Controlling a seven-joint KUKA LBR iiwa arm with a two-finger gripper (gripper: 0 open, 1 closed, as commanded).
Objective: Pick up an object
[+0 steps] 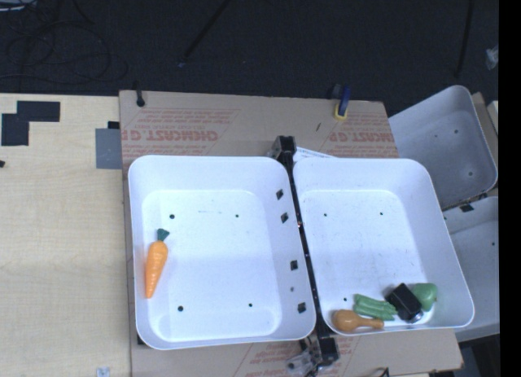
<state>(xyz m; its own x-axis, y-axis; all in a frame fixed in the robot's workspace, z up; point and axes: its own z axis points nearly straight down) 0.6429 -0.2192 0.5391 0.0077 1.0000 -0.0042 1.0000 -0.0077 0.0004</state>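
Floor: dark, with thin black cables (57, 33) lying on it at the top.
Table (57, 237): light wood, on the left side.
Cardboard sheet (244, 127): brown, with red letters, flat under the bins.
Blue and yellow clamp (343, 103): at the cardboard's top edge.
Grey panel (444, 143): at the right.

Orange carrot (155, 265), white bins (207, 173).

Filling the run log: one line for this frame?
left bin: orange toy carrot | right bin: tan pear-shaped toy, green pod, black block, green piece
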